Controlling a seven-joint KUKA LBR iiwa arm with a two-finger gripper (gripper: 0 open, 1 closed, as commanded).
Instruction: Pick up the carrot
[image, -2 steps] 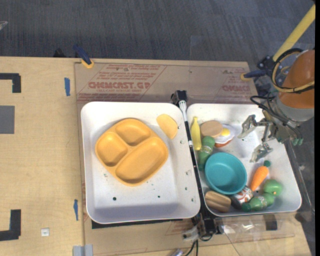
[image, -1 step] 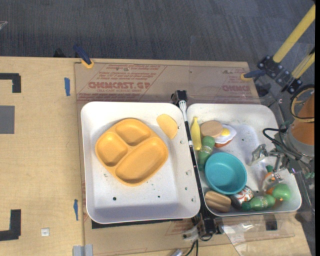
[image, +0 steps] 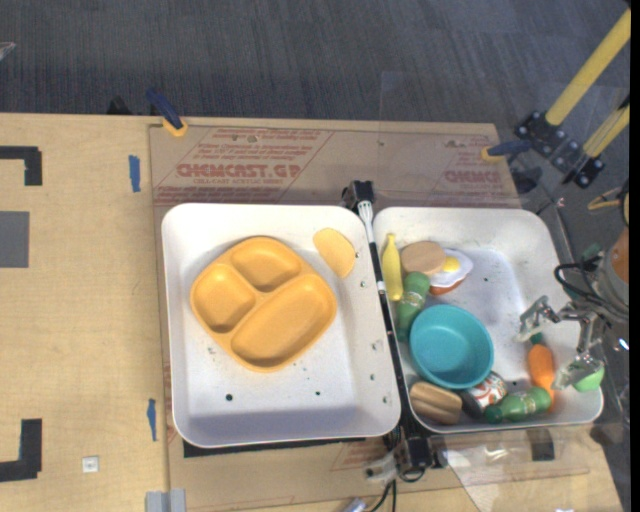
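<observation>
Camera view looks down at a slant on a tan worktop (image: 80, 300) bearing two shallow white bins side by side. In the left white bin (image: 190, 400) lies an orange three-compartment plastic plate (image: 263, 300), with a small pale-yellow curved piece (image: 335, 250) just beside its upper right edge. The right white bin (image: 520, 240) is crowded: a round teal plastic bowl (image: 451, 345) sits near its middle, a yellow banana-shaped toy (image: 391, 268) lies along the left wall, and a tan bun-shaped toy (image: 435, 402) rests at the lower left, touching the bowl's rim. The small orange toy carrot (image: 541, 365) lies near the right wall of this bin, roughly upright in the picture, with a green toy (image: 525, 403) just below it. The metal two-finger gripper (image: 562, 322) reaches in from the right, its fingers (image: 535, 316) spread apart and hanging over the carrot's upper end, with nothing seen between them; whether they touch the carrot cannot be told.
</observation>
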